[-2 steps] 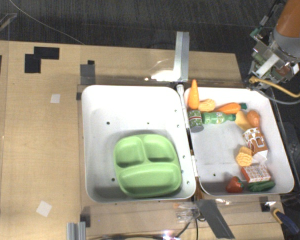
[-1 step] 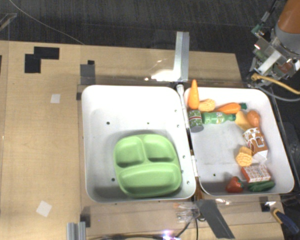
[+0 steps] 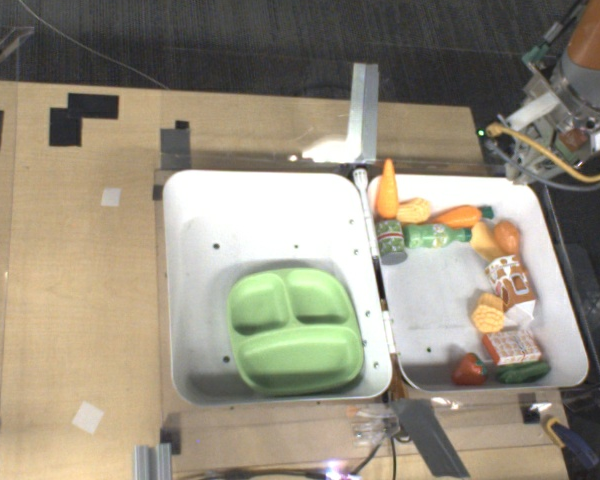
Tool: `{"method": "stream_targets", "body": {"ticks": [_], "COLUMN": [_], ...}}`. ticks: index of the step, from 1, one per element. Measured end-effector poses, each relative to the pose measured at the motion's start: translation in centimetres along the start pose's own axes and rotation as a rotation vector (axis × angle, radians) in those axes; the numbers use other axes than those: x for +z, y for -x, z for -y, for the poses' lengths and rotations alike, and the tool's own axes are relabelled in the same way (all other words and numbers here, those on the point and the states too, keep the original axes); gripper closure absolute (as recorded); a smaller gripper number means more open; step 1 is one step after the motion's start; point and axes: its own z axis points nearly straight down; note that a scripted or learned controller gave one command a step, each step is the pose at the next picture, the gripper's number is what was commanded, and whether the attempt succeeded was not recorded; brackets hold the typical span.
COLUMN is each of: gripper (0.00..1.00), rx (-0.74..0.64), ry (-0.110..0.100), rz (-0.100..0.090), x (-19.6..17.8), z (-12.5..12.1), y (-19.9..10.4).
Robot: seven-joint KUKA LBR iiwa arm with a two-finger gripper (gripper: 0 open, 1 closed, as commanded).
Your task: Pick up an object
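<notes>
The right bin (image 3: pixel 432 308) holds several toy foods. An upright orange carrot (image 3: pixel 386 190) and a yellow pastry (image 3: pixel 414 210) lie by the divider at the back, with a second carrot (image 3: pixel 458 215) just to their right. Below them lie a green bottle (image 3: pixel 432 236) and a dark green can (image 3: pixel 390 244). A brown-and-white carton (image 3: pixel 512 280), a waffle piece (image 3: pixel 489 315), a red-and-white box (image 3: pixel 512 346), a red tomato (image 3: pixel 469 370) and a green cucumber (image 3: pixel 523 373) line the right side. My gripper (image 3: pixel 558 126) hangs beyond the bin's far right corner, wrapped in cables, apart from all objects.
The left bin (image 3: pixel 200 268) holds a green divided tray (image 3: pixel 295 330) toward its front. A metal post (image 3: pixel 364 118) stands behind the divider between the bins. Yellow cables (image 3: pixel 540 163) loop over the right bin's back right corner.
</notes>
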Motion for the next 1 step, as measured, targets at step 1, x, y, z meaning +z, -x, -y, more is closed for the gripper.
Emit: {"method": "stream_targets", "body": {"ticks": [1], "gripper": [1.0], "rx": [-0.01], "ry": [0.004], "rz": [-0.003], "x": [-1.16], "z": [0.03], "y": [-0.17]}}
